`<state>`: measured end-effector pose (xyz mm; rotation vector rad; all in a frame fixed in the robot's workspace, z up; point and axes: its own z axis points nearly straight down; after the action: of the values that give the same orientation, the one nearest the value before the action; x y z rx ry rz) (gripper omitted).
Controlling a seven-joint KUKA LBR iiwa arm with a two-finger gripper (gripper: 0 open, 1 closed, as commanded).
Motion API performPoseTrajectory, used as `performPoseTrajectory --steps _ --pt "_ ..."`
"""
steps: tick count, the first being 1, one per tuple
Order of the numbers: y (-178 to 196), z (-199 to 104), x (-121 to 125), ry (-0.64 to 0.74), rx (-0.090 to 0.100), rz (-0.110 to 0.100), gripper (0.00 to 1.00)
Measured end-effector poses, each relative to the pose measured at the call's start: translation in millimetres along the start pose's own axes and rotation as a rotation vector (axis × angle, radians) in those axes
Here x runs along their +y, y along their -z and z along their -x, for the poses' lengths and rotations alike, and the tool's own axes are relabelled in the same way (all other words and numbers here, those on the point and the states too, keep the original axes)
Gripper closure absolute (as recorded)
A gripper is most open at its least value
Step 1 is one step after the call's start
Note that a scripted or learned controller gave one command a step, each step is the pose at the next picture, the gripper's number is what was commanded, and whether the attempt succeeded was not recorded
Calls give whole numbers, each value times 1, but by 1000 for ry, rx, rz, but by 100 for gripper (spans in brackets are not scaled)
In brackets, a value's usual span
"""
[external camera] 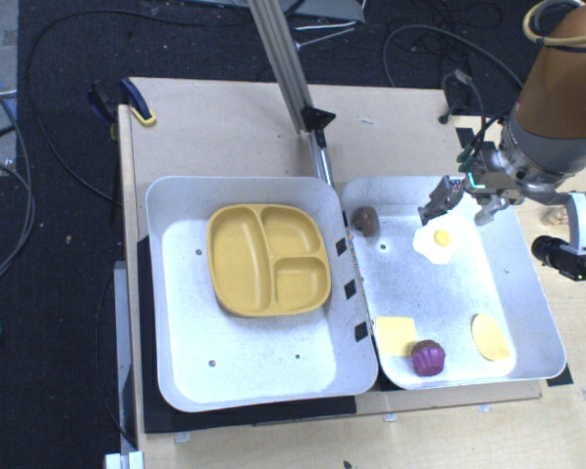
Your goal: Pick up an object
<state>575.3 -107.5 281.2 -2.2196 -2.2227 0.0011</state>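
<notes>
While the left bin (176, 360) holds 1 yellow divided tray (269, 259), the right bin (527, 301) holds a fried egg (437, 242), brown lump (365, 221), yellow square (395, 335), purple piece (428, 358) and yellow slice (489, 337); the gripper (464, 201) hangs spread wide, grasping nothing.

Even, bright overhead light. White bins (176, 360) slightly washed out, mild glare. Soft short shadows under yellow tray (270, 259). Dark floor underexposed. Overall slightly soft, grainy.
</notes>
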Motion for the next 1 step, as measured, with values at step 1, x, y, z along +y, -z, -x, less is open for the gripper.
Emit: performPoseTrajectory --steps 1 --pt "0 0 0 0 0 1 0"
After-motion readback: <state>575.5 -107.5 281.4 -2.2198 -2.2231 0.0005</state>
